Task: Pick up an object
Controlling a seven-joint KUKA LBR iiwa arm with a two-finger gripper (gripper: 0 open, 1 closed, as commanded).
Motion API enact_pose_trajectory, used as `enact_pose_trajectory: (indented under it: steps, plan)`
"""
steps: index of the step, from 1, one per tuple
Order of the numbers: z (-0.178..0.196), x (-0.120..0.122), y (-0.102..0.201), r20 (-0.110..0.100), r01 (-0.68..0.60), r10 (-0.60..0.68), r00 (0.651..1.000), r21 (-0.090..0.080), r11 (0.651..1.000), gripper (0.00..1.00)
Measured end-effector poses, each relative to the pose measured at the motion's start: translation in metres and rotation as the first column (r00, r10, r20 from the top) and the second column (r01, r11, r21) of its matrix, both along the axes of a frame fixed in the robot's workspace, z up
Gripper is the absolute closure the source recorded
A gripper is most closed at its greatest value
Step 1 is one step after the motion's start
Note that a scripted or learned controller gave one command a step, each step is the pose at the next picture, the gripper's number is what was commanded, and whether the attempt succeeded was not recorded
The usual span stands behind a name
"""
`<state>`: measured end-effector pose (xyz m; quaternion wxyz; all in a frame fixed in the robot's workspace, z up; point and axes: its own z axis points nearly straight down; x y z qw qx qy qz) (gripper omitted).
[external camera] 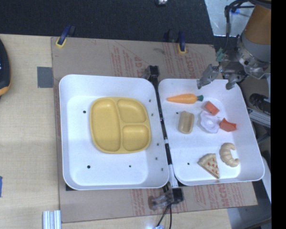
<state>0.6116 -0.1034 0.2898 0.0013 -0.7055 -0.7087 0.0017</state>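
Right bin (250, 142) crowded: carrot (183, 98) at 12, tan block (186, 122) center-left, red pieces (211, 108) and white lump (209, 123) close together at 2, croissant (229, 154) and pizza slice (209, 165) at 5. Open floor at 7. Left bin (71, 128): yellow divided tray (119, 124) fills center, margins free.

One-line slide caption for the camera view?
Open gripper hovers over right bin's far edge, above carrot; yellow tray in left bin.

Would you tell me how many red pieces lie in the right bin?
2: one red piece right of the carrot, the other lower right, beside the clear wrapper. That wrapper may hide more.
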Motion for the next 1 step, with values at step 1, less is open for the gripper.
enact_pose_trajectory:
  steps: [1]
  plan:
    - [-0.1025, 0.0202, 0.0188, -0.004, -0.004, 0.004, 1.0, 0.0, 1.0, 0.0]
